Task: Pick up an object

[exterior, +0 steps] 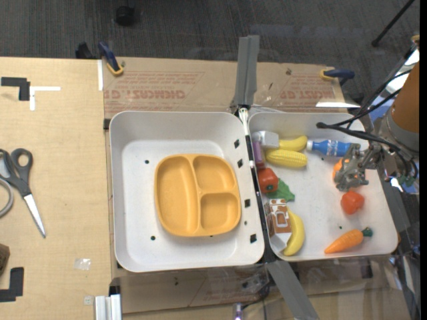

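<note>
1. Orange and small, a toy (345,167) sits at the claw (352,172) in the right bin (380,245), near its far right side; whether the claw is open or closed on it cannot be told.
2. Just below lies a red tomato (352,202), apart from the claw.
3. A carrot (347,241) lies near the bin's front right corner.
4. A blue and white bottle (330,147) rests near the back wall, beside a yellow corn cob (287,158) and a small banana (292,143).
5. Along the left wall lie a red pepper (267,179), a brown packet (278,217) and a larger banana (294,235).
6. The left bin (127,179) holds a yellow divided plate (197,195).
7. Scissors (25,185) lie on the desk (53,245), well to the left.
</note>
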